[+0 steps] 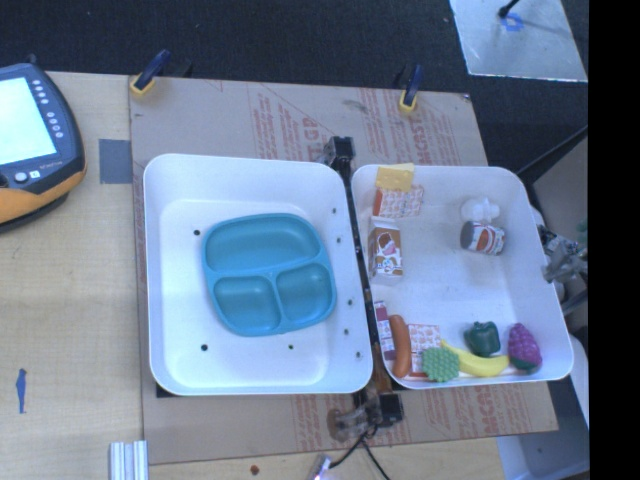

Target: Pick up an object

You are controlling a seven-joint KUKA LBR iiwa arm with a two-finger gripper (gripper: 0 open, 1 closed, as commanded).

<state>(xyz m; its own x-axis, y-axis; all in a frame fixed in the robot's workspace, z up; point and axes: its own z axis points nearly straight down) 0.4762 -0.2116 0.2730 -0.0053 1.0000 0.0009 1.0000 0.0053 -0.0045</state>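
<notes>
The right bin (520,278) holds several small toy foods. Along its left wall lie a yellow block (395,177), a red-and-white packet (399,204) and a brown packet (386,251). A small brown can (483,237) lies on its side near the back right, touching a white lump (481,211). At the front sit an orange sausage (400,338), a green bumpy piece (439,364), a banana (483,366), a green pepper (482,337) and purple grapes (524,348).
The left bin (170,268) holds a blue three-compartment tray (268,272). A grey metal piece (560,255) sticks in at the right bin's right rim. Clamps (409,87) sit on the cardboard behind the bins. A handheld screen (30,138) lies at the far left.
</notes>
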